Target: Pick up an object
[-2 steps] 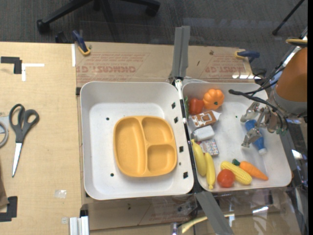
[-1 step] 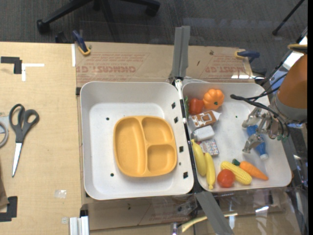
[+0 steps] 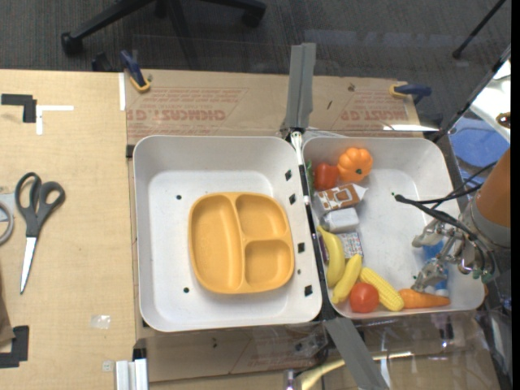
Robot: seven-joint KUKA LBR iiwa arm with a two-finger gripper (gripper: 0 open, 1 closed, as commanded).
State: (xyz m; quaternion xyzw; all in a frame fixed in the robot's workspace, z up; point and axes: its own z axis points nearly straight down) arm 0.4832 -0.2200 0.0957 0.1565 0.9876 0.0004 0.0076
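The right bin [image 3: 406,165] holds toy food: an orange pumpkin [image 3: 355,162], a red pepper [image 3: 326,175], a brown carton [image 3: 340,197], a grey box [image 3: 340,219], two bananas [image 3: 339,263], a corn cob [image 3: 381,288], a red tomato [image 3: 363,297] and a carrot [image 3: 422,300]. My gripper [image 3: 421,261] hangs low over this bin's right side, above the carrot, and it is open. A small blue object [image 3: 436,266] lies in the gap at the fingers' base; I cannot tell whether they touch it.
The left bin [image 3: 154,218] holds a yellow divided plate [image 3: 241,241]. Scissors [image 3: 34,210] lie on the bench at far left. A black cable [image 3: 426,205] crosses the right bin's right side. The arm's orange band [image 3: 497,197] shows at the right edge.
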